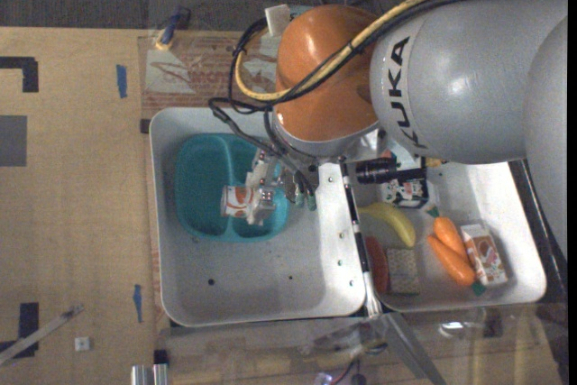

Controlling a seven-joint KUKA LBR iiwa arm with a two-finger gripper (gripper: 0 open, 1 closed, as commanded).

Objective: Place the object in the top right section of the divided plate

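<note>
- Small can (238,201) with a white, red and orange label, lying on its side at the right part of the blue plate (200,180), close to the ridge that splits the plate.
- Plate inside the left bin (234,293), near that bin's top edge.
- Gripper (265,192) just beside the can, on its right, maybe touching it, under the big grey and orange arm (451,59).
- Cannot tell if the gripper is open or closed, or if it has hold of the can; too small and too blurry there.
- Cannot tell for sure which part of the plate counts as the top right one, or if the can is resting in it or hanging just above it.
- Probably a light can, hard and stiff, so no fear of squashing it with a soft squeeze.
- Probably smooth and round, so likely to slip or roll away if pinched near an end.
- Best to take hold across the middle of the round body, one side against the other.
- Best to set down low and gently, so as not to let it roll over the ridge into the next part.
- Banana (389,223), carrots (448,250) and a juice box (484,255) in the right bin (527,221), well apart from the plate.
</note>
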